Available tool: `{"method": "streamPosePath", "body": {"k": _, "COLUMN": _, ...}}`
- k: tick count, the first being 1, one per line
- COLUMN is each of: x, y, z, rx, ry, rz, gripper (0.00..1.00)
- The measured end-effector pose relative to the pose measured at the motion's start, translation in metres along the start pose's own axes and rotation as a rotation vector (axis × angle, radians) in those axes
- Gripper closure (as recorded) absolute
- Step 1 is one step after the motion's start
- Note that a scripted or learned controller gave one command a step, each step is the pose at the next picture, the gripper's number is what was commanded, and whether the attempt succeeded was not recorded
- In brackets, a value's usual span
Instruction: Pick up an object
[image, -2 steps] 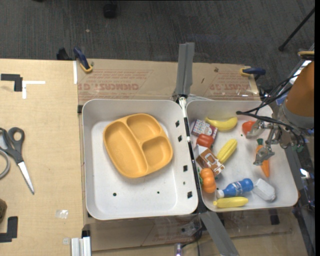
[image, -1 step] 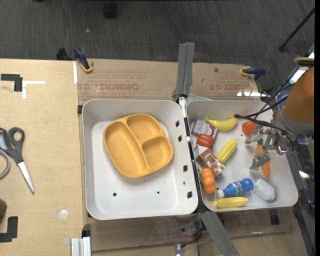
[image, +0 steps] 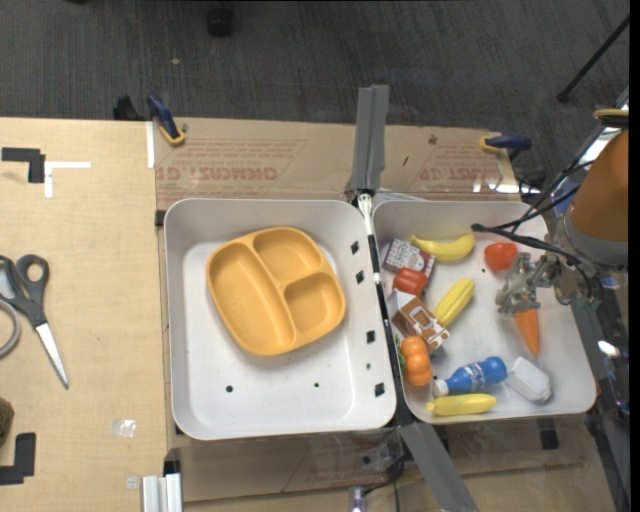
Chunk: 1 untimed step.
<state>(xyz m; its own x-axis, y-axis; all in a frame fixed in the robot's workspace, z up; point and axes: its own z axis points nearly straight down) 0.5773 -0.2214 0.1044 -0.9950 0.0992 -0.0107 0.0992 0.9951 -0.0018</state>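
My gripper (image: 518, 290) hangs over the right side of the right bin (image: 572, 402), reaching in from the right. Just below it lies an orange carrot (image: 528, 331), and a red tomato (image: 500, 256) sits just above and to its left. Nothing shows held in it. Further left in the same bin are a yellow banana (image: 445, 245), a corn cob (image: 453, 300), a brown carton (image: 418, 322), a small red piece (image: 409, 281) and a white and purple packet (image: 408, 257). Along the front lie a blue bottle (image: 475, 376), a yellow piece (image: 462, 404), a white block (image: 528, 380) and an orange fruit (image: 416, 364).
The left bin (image: 190, 400) holds an orange divided plate (image: 277, 290). A raised divider (image: 375, 300) separates the two bins. Scissors (image: 35, 310) lie on the wooden bench at the far left. Blue clamps (image: 165, 118) sit at the back edge, and cables (image: 540, 200) run near the arm.
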Motion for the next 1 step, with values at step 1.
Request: {"method": "streamPosePath", "body": {"k": 1, "x": 0.0000, "y": 0.0001, "z": 0.0000, "rx": 0.000, "ry": 0.000, "rz": 0.000, "gripper": 0.00}}
